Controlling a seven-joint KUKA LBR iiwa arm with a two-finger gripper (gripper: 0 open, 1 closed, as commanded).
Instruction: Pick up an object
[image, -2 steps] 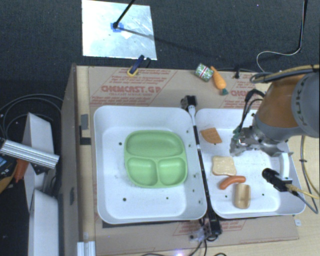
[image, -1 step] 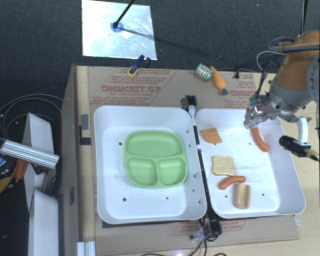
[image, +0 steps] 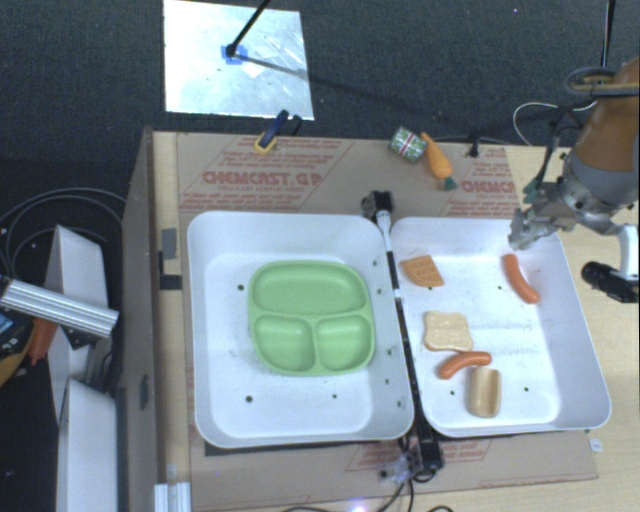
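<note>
**Bench inventory: two bins, toy food**

Left bin (image: 210, 300): smooth white plastic, in which a glossy green three-compartment tray (image: 310, 318) is held. Right bin (image: 570, 330): a ridged orange wedge (image: 421, 270), a flat tan bread slice (image: 446, 331), two rounded orange sausages (image: 520, 278) (image: 463, 364) and a pale bun (image: 484, 391) are scattered. Gripper (image: 527, 232): poised at the upper right rim, just beside the upper sausage; its opening cannot be told, and nothing is seen held.

One fixed camera looks down at a slant from above the bench, taking in both shallow white plastic bins (image: 300, 232) whole.
</note>
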